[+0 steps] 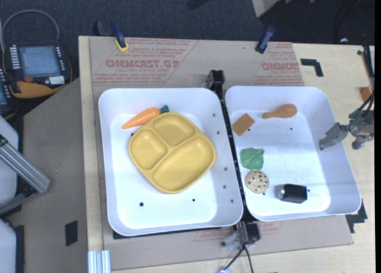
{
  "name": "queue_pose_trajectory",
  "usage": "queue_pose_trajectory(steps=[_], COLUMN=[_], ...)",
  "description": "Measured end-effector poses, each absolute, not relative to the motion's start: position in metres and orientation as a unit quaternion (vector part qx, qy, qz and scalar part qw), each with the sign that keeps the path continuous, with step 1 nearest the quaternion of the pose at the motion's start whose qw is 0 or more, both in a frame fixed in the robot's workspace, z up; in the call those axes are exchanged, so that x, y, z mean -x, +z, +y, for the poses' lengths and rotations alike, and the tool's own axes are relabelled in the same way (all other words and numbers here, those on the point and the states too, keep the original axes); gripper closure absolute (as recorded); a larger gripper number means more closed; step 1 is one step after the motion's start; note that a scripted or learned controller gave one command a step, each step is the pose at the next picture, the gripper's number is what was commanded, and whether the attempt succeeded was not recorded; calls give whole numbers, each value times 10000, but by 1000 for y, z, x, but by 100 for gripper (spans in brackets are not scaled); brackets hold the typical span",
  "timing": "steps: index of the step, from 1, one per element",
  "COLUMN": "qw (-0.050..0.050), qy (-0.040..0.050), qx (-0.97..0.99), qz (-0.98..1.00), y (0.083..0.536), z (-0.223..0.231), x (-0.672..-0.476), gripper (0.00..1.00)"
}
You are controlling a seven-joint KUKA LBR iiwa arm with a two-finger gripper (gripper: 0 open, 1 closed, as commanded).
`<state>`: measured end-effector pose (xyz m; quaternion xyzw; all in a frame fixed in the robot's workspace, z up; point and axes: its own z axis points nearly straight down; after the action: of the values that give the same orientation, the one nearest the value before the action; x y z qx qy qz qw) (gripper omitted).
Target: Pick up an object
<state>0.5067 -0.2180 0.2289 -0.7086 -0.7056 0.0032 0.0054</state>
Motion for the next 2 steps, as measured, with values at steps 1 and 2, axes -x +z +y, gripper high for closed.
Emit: queue_pose_trajectory(steps=[1, 2], qw=[-4, 33], qy=[2, 11], qx=[7071, 7067], qz=[-7072, -7075], y=[235, 185], z=[-217, -210], x=[-510, -517], gripper=[0, 0])
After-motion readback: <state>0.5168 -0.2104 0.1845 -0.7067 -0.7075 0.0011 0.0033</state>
